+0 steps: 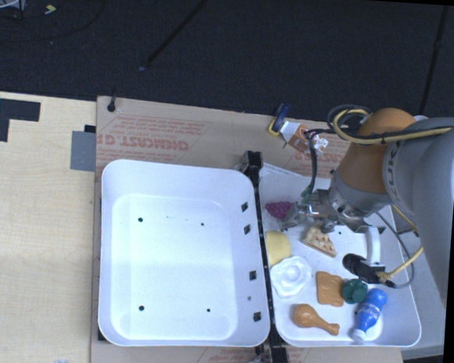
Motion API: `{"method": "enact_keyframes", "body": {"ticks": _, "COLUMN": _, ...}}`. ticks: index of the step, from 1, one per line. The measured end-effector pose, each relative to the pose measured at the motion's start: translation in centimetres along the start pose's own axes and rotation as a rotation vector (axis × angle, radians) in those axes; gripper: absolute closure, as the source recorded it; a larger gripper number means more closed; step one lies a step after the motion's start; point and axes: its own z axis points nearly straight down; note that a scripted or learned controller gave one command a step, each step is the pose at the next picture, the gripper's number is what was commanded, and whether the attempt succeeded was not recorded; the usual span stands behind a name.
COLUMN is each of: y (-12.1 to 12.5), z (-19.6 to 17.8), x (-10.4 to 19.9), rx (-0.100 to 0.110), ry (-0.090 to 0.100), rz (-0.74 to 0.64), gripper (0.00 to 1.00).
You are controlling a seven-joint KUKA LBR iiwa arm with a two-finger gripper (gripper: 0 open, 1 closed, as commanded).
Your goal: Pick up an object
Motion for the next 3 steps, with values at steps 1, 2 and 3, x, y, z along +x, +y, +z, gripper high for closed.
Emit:
{"method": "enact_keyframes", "body": {"ticks": 1, "y": 2.2, "z": 0.0, "x": 2.8, "rx": 0.002, "ry": -0.004, "rz": -0.001, "gripper": 0.0}}
{"method": "enact_keyframes", "body": {"ticks": 2, "y": 0.6, "z": 0.0, "x": 3.2, "rx": -0.003, "ry": -0.004, "rz": 0.003, "gripper": 0.0}}
{"method": "enact_keyframes", "body": {"ticks": 3, "y": -4.1, "z": -0.1, "x": 1.4, "rx": -0.003, "ry": -0.002, "rz": 0.001, "gripper": 0.0}}
